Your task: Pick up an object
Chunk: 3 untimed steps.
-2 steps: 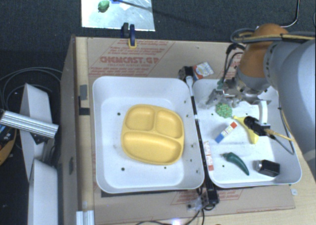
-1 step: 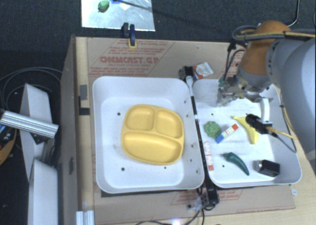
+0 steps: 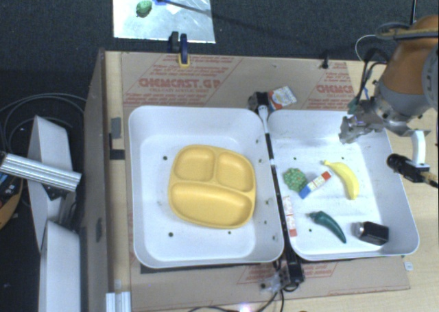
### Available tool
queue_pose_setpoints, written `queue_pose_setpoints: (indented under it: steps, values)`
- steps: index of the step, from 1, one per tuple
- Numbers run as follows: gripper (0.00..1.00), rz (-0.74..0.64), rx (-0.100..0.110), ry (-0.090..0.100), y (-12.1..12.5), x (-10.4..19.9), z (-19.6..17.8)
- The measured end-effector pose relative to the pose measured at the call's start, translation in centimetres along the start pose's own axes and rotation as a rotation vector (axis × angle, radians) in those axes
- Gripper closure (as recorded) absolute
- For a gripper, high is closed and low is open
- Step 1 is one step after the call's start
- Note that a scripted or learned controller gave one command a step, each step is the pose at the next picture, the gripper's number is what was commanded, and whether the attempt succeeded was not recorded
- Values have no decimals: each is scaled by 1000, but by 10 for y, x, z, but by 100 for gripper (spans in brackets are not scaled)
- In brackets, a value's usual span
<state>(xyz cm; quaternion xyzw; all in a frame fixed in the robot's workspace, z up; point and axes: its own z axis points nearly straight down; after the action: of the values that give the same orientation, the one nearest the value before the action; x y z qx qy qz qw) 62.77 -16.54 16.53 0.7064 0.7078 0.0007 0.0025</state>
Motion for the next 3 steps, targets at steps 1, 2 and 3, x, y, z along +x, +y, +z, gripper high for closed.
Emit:
queue_pose_setpoints:
  steps: [1, 2, 3]
  values:
    - [0, 0, 1, 1, 0, 1, 1]
    - [0, 1, 5, 3, -27, -6, 75]
    - [0, 2, 4, 2, -46, 0, 81]
